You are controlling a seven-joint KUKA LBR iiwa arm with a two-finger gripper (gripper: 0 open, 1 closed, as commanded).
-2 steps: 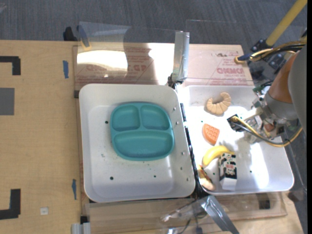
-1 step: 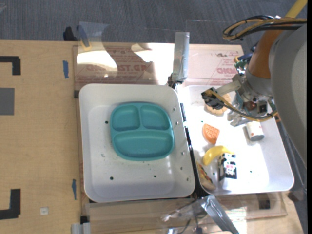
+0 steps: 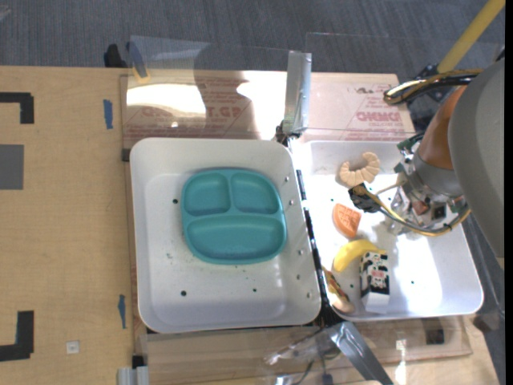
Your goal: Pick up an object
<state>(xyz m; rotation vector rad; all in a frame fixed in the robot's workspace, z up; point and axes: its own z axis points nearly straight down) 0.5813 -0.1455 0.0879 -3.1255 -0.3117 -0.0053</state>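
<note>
Bench, left: a tan board (image 3: 64, 215) with black corner marks and bits of blue tape is noted. It lies flat and bare.

Left bin (image 3: 160, 283): a teal divided plate (image 3: 234, 215) is seen at its middle, lying flat. Dark specks are scattered on the white floor around it.

Right bin (image 3: 441, 275): the candidates are all found in its left half.
- A croissant (image 3: 360, 169) lies near the back wall.
- An orange wedge (image 3: 347, 220) lies just in front of it.
- A banana (image 3: 353, 255) is touching, or nearly touching, a cow-print carton (image 3: 375, 277).
- A tan piece (image 3: 341, 293) is jammed against the bin's left wall; what it is cannot be told.

Gripper (image 3: 407, 205): it is seen low over the bin, just right of the croissant and the wedge. Nothing is seen in its hold. Whether it is spread or closed cannot be told.

Arm (image 3: 481, 135): it is reached in from the right.

Advice: a lone item is judged the best target. The wedge or the croissant is preferred, since each stands apart from its neighbours. The banana and carton pair is best avoided, as one could be nudged by a grip on the other. A straight descent, centred over the chosen piece, is recommended.

Surroundings: the bins' white surface looks smooth and is probably slippery. Clear panels (image 3: 298, 95) stand behind the bins, and grey floor (image 3: 240, 6) lies beyond.
</note>
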